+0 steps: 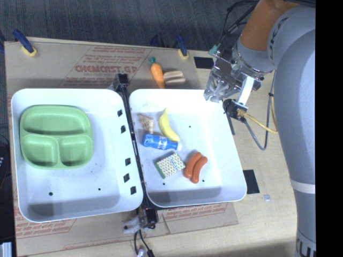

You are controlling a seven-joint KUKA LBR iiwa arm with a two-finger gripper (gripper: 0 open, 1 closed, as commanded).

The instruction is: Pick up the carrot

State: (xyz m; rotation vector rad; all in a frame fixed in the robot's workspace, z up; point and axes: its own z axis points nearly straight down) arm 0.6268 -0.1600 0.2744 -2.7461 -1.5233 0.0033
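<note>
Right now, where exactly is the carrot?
The carrot lies outside both bins, on the bench just behind the right bin's back rim, beside a small hot dog bun on its right in the camera view.

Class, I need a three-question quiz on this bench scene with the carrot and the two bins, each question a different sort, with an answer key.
1. True or false: the carrot lies inside the right bin.
2. Which lies in the left bin? A) banana B) green tray C) sausages
3. Fill in: the gripper hovers over the right bin's far ___ corner.

Key: 1 false, it lies on the cardboard beyond the bins. 2 B. 3 right.
</note>
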